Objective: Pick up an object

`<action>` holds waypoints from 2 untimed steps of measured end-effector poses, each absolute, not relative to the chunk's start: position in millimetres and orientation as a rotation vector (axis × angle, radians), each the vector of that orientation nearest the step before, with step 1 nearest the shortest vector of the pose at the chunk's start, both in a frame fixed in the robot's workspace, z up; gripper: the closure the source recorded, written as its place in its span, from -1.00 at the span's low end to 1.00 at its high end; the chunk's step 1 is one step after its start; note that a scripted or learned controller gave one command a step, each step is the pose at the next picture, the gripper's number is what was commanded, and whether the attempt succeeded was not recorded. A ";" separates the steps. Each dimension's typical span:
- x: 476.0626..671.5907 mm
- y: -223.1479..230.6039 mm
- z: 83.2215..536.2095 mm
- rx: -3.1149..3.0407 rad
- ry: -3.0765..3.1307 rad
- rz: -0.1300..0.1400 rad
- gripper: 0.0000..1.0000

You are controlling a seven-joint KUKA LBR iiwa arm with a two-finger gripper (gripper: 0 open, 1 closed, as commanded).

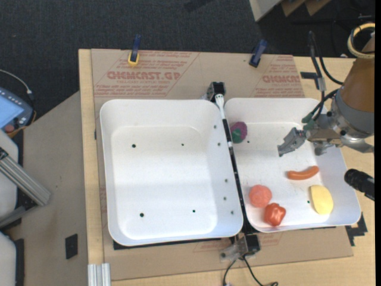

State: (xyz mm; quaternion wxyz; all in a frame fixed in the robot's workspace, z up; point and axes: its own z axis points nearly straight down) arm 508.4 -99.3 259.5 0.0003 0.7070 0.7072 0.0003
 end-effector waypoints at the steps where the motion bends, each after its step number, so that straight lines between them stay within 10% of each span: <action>1: 476.6 -30.1 180.3 2.223 2.235 -0.007 -1.00; 2: 543.5 10.3 184.7 2.214 2.224 0.006 -1.00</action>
